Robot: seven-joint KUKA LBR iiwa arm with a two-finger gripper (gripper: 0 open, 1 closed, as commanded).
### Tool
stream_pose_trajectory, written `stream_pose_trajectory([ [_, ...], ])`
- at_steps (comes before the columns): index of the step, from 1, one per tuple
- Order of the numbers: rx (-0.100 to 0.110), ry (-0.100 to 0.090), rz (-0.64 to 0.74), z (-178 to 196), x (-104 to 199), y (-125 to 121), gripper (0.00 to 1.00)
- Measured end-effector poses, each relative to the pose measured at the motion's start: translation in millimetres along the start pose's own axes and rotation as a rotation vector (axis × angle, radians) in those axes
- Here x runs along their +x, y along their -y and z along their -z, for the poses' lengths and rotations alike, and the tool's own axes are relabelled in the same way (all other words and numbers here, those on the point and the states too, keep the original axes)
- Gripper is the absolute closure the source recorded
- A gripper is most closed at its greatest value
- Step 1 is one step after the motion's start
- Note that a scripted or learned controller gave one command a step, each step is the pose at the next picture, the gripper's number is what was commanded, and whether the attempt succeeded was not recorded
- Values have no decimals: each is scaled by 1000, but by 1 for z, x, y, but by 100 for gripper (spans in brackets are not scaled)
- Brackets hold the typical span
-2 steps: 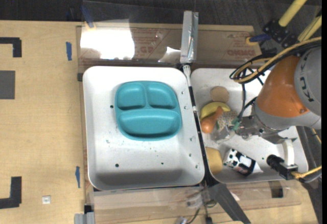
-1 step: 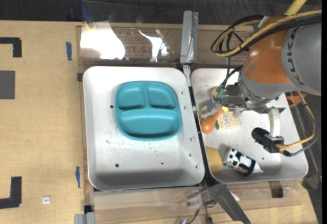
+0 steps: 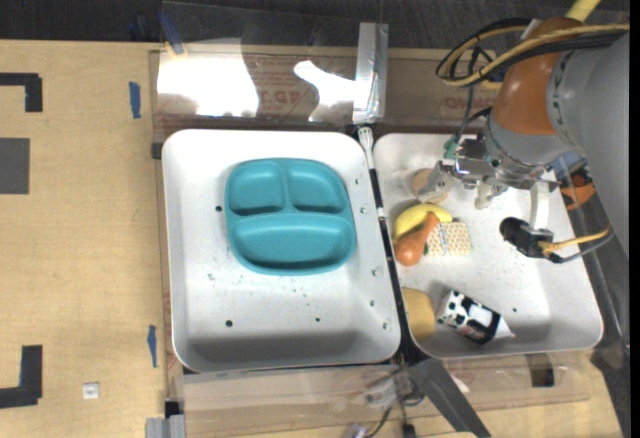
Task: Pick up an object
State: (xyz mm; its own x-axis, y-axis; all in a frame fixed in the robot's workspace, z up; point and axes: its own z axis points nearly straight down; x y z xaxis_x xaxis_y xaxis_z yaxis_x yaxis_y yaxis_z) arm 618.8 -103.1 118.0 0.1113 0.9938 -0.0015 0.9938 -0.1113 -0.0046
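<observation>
My gripper (image 3: pixel 472 176) hangs over the back of the right bin (image 3: pixel 560 311), under the grey arm with its orange band. Just left of it lies a small beige object (image 3: pixel 430 182), close to the gripper; contact is unclear. Nearer the bin's middle sit a yellow banana-like toy (image 3: pixel 415 219), an orange pear-shaped piece (image 3: pixel 409 248) and a waffle-patterned square (image 3: pixel 452 240), all bunched together. At the front lie a tan rounded object (image 3: pixel 420 314) and a black-and-white toy (image 3: pixel 468 316).
The left bin (image 3: pixel 200 306) holds a teal divided plate (image 3: pixel 290 214). A raised divider (image 3: pixel 378 226) separates the two bins. Bare floor shows in the right bin's front right part.
</observation>
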Motion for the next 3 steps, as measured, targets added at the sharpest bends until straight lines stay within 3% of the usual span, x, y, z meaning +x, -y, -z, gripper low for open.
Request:
stream_pose_trajectory([
  [1, -10, 0, -73, -31, -39, 55, 0],
  [2, -11, -3, 64, -31, -20, 122, 0],
  [3, -18, -1, 62, -19, -20, 120, 100],
])
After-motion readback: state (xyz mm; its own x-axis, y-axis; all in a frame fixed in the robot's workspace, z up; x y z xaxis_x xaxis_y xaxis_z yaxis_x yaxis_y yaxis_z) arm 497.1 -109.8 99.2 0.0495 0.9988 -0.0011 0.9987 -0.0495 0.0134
